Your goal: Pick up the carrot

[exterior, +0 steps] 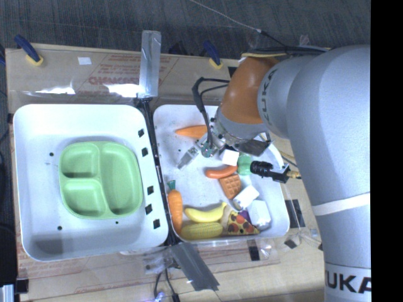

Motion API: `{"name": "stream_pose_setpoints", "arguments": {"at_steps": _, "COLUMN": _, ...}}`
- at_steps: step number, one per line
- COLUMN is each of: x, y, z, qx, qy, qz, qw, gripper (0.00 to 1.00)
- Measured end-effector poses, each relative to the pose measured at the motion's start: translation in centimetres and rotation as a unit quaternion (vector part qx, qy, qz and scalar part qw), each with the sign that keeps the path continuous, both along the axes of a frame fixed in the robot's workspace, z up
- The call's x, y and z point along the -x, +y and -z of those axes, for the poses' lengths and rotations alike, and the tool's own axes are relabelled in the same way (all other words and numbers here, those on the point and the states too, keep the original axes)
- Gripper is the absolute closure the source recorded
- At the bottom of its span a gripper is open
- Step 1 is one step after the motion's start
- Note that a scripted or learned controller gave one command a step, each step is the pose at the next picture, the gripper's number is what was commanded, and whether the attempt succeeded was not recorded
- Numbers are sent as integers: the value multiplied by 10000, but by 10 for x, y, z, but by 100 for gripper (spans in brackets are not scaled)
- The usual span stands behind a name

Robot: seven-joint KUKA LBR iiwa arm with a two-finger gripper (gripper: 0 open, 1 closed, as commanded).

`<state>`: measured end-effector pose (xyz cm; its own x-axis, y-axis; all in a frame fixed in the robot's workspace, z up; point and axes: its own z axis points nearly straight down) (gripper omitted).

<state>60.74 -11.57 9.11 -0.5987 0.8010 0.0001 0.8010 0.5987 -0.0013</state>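
Orange and upright, your carrot [175, 209] lies against the left wall of the right bin [165, 121], just beside the banana [204, 214]. Your gripper [189, 157] hangs well above it with fingers parted, holding nothing, near a sausage [220, 172].

We see two glossy white plastic bins [31, 187] on a tan cardboard-coloured bench [82, 68] printed with faint red lettering. In the left bin lies a pale green divided plastic tray [101, 180]. In the right bin we see a bright orange toy carrot with a green top [174, 207], a yellow toy banana [204, 214], a yellow corn cob with a dotted kernel pattern [201, 231], a red-orange sausage-shaped piece [220, 172] and a brown waffle with a grid pattern [231, 185]. The arm [334, 143] is light grey, with a coppery orange band [245, 96] and dark "KUKA" lettering.
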Motion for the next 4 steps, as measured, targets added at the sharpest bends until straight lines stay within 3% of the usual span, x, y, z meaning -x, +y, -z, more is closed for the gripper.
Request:
{"name": "stream_pose_setpoints", "arguments": {"at_steps": 1, "x": -40, "y": -13, "z": 1, "qx": -54, "qy": 247, "qz": -60, "qw": 9997, "gripper": 0}}
{"name": "stream_pose_setpoints", "arguments": {"at_steps": 2, "x": -16, "y": 42, "z": -108, "qx": -5, "qy": -67, "qz": -17, "qw": 10000, "gripper": 0}}
{"name": "stream_pose_setpoints", "arguments": {"at_steps": 3, "x": -36, "y": -4, "z": -16, "qx": -4, "qy": -32, "qz": -691, "qw": 9976, "gripper": 0}}
{"name": "stream_pose_setpoints", "arguments": {"at_steps": 4, "x": -47, "y": 23, "z": -9, "qx": -12, "qy": -51, "qz": 66, "qw": 10000, "gripper": 0}}
